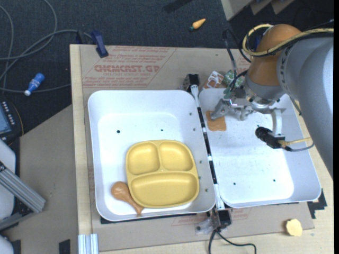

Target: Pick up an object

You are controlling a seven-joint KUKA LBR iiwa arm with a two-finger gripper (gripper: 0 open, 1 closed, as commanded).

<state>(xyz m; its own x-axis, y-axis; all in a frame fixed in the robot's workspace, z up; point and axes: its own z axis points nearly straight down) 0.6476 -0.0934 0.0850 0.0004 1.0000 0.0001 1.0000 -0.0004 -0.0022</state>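
Grey gripper [229, 110] is low in the right bin [254, 189], beside a tan piece [216, 124]. Its opening I cannot tell. Yellow plate [160, 172] lies in the left bin [137, 110].

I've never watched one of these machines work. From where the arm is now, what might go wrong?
The claw hangs over a small flat tan piece close to the right bin's left wall, so it could bump that wall or slide off the piece. A thin flat thing may be hard to pinch. A dark cable dangles under the arm and could drag across the bin.
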